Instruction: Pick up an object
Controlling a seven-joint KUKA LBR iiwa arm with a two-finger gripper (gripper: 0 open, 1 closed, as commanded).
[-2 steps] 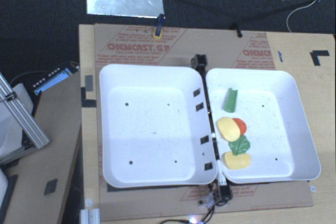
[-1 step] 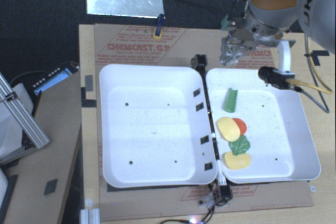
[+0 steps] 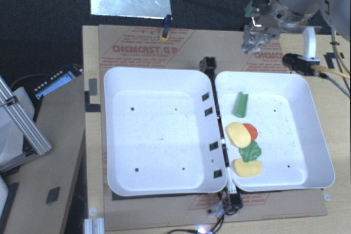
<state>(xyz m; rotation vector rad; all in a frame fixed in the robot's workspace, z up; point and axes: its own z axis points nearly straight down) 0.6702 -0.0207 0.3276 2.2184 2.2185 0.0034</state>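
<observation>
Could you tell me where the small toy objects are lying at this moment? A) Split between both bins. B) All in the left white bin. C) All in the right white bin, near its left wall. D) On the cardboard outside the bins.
C: the green stick-shaped piece, the pale yellow rounded piece, the red piece, the dark green leafy piece and the yellow flat piece all lie inside the right shallow white bin, close to its left wall.

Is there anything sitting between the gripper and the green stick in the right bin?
Nothing visible does. The gripper hangs above the back edge of the right bin, and the green stick lies apart from the other toys, its upper side uncovered. The yellow, red and green pieces cluster nearer the front.
</observation>
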